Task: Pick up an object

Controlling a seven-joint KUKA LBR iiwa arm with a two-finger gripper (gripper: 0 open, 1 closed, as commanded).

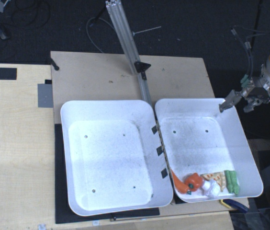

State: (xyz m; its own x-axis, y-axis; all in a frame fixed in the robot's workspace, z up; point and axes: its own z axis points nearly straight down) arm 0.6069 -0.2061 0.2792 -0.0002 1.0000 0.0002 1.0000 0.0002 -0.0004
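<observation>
- A cluster of small objects lies against the near wall of the right bin (250, 150), the part of the scene closest to the camera.
- In that cluster, a green ridged piece (231, 181) stands at the right end, lying roughly along the bin's right-hand slope.
- Just left of it sits a tan, crinkled item (215, 178), and below that a small white lump (211, 189) touching the bin's near rim.
- Further left comes a rounded orange-red object (194, 180), and next to it a long orange piece (178, 183) that slants up toward the divider between the bins.
- These things lie close together, several touching; what each one is cannot be made out at this size.
- The gripper (232, 100) hangs over the far right corner of the same bin, at its rim, well apart from the cluster, which is at the opposite, near end.
- Nothing shows between its fingers; whether they are spread or pressed together cannot be told from this angle.
- The arm's wrist (260, 87) extends to the right from the gripper, past the bin's edge.
- The left bin (70, 128) sits beside the right one, the two joined along the middle by small black clips (159, 150).
- A metal rail (128, 42) slants from the far side of the bench down toward the gap between the bins.
</observation>
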